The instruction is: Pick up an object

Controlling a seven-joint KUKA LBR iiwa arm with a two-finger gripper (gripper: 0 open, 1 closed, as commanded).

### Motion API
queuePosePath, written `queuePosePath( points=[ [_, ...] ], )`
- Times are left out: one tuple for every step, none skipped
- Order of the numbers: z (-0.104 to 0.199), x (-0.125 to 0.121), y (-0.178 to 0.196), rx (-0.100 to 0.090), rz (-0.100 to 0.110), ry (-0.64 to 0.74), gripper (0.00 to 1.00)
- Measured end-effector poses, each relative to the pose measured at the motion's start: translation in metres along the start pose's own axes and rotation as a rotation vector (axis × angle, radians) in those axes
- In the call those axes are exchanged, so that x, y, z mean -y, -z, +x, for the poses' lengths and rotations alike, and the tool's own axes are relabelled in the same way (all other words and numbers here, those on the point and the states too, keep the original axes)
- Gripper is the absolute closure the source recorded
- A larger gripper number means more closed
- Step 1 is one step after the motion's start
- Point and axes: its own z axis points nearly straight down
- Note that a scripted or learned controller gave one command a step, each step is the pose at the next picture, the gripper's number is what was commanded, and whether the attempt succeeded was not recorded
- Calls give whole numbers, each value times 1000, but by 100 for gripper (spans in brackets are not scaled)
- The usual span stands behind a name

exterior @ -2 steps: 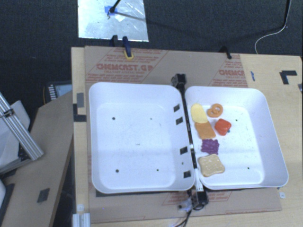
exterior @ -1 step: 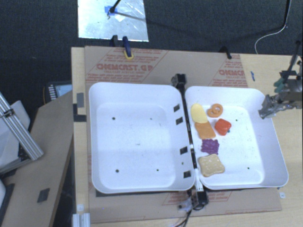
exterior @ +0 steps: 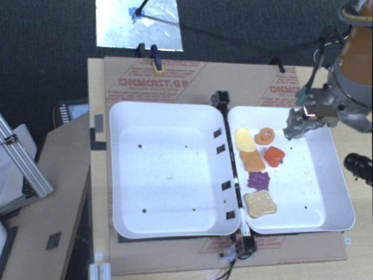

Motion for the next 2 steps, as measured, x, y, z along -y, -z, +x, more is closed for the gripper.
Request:
queuePosePath(
  points=[
    [84,0,-8,-1,3,-1,100],
    [146,-1,24,-1,0,-4,100]
  ],
)
